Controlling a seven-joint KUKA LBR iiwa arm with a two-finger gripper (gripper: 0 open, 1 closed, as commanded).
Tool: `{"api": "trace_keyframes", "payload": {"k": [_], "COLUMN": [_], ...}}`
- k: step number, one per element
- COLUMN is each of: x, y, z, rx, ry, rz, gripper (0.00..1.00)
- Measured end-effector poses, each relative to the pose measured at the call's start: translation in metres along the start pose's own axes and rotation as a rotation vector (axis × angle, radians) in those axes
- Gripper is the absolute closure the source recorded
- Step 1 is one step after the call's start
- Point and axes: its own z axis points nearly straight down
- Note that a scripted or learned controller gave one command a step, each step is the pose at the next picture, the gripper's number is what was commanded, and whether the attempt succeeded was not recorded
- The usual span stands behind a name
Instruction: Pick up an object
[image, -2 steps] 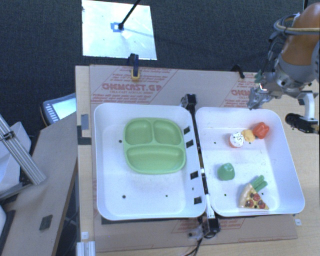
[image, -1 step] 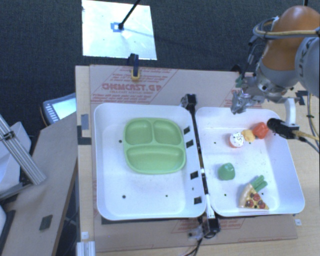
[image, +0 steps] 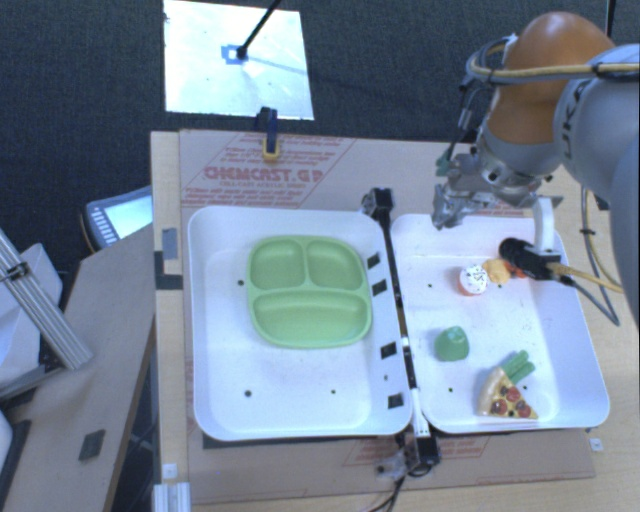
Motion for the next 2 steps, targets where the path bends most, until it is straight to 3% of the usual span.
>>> {"api": "trace_keyframes", "payload": {"k": [2], "x": [0.105], "y": [-0.011], "z": [-0.001], "rx": [0.001], "ry": [0.001], "rz": [-0.002], "gripper": [1.00]}}
